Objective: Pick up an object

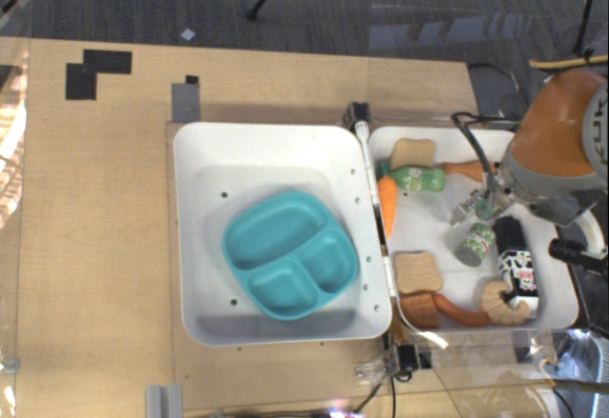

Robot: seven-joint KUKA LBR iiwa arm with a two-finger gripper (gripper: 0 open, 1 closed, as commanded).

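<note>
My gripper (479,206) hangs over the middle of the right bin (567,309), at the end of the grey and orange arm (561,145) coming in from the right. Just below it lies a small greenish can (475,244) on its side. Beside the can stands a black and white carton (517,266). A green bottle (419,180) and a carrot (387,203) lie to the gripper's left. An orange piece (461,169) lies above it, partly behind a cable. Nothing shows held in the gripper.
The right bin also holds two bread slices (412,152) (419,269), a sausage (459,313) and a croissant (504,304). A teal divided plate (290,256) sits in the left bin (205,169). A black cable (473,142) loops near the wrist.
</note>
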